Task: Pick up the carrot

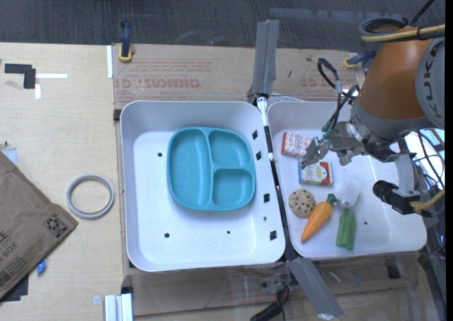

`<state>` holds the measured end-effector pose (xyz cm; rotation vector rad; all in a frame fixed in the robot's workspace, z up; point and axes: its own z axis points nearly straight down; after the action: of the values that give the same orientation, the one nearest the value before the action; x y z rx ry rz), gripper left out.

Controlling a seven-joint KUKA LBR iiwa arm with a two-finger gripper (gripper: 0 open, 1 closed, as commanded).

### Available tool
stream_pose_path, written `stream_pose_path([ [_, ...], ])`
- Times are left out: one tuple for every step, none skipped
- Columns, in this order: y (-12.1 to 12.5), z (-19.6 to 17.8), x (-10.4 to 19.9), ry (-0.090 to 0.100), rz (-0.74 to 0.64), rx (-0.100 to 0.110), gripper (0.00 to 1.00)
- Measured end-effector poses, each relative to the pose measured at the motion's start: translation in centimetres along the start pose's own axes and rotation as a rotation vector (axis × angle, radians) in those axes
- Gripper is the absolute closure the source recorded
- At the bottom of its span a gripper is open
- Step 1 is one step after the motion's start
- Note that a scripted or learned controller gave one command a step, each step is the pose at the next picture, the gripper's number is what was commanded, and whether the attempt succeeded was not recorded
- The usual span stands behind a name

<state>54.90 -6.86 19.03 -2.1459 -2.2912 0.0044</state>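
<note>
a: where did the carrot (317,219) lie?

b: in the right bin (396,242), toward its near edge. it lay at a slant, the narrow tip pointing down toward the front left corner and the thick end up and to the right, where a bit of green top showed.

a: and the gripper (316,151)?

b: it hung above the middle of that same bin, farther back than the carrot. the grey arm (393,93) with its orange band came in from the right, and the gripper pointed left from the wrist. the carrot sat in front of it, toward the camera, well apart from the fingers.

a: did it have hold of anything?

b: nothing showed between the fingers. how far apart they stood, i could not tell; they were small and lay over the packets in the picture.

a: what else was near the carrot?

b: a round cookie (301,202) with dark chips lay just beside it on the left, close to the thick half. a green vegetable (345,229), long and upright in the frame, lay just to its right. behind the cookie, under the gripper, sat a small orange packet (316,173), and another red and white packet (294,144) lay farther back.

a: and the other bin?

b: the left bin (141,192) held a teal divided plate (211,169) with three sections. a roll of tape (90,195) lay on the bench to its left.
</note>
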Motion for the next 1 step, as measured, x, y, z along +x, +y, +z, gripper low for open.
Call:
stream_pose_path([
  [-5.51, 9.83, -2.61, 0.001, 0.166, -0.004, 0.00],
])
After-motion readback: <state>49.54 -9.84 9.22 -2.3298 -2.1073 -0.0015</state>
